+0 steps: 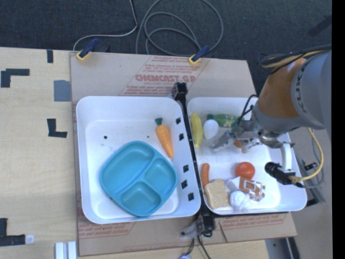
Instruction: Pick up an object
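Observation:
My gripper (228, 140) hangs low in the right bin (294, 201), just right of a white egg (210, 128) and below a green vegetable (223, 118). A yellow corn cob (197, 129) lies along that bin's left wall. Toward the front sit a red tomato (245, 170), a small sausage (205, 174), a slice of bread (216, 194), a white lump (238, 199) and a red-and-white packet (253, 188). Nothing is visibly held by the gripper.
The left bin (86, 144) holds a blue divided plate (139, 178) and an orange carrot (164, 138) near the shared wall. A black divider (186, 144) runs between the bins. The grey and orange arm (291, 96) covers the right bin's far right corner.

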`<state>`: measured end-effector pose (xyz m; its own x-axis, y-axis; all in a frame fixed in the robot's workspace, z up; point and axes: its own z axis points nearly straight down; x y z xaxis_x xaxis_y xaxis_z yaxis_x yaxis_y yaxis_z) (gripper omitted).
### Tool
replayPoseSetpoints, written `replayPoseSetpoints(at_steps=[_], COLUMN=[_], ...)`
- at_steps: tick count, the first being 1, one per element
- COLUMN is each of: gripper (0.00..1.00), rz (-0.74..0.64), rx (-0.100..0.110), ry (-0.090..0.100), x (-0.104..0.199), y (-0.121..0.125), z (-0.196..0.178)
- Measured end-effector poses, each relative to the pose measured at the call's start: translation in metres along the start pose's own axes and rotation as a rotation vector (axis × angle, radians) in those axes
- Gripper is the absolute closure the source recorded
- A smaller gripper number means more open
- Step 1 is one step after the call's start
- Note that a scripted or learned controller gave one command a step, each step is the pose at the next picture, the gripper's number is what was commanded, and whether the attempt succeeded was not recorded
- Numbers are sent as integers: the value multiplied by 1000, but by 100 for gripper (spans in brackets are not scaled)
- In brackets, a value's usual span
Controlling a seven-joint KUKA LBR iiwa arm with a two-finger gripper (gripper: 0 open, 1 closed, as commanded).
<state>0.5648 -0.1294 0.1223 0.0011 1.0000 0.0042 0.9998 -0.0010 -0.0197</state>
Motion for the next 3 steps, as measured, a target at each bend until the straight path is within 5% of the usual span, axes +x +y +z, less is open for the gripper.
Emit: replayPoseSetpoints(at_steps=[1,2,3], gripper=[0,0,0], rz=[-5,0,0], rx=[-23,-22,5], ry=[-4,-5,-2], x=[16,-28,-9], y=[70,43,89], z=[-11,37,19])
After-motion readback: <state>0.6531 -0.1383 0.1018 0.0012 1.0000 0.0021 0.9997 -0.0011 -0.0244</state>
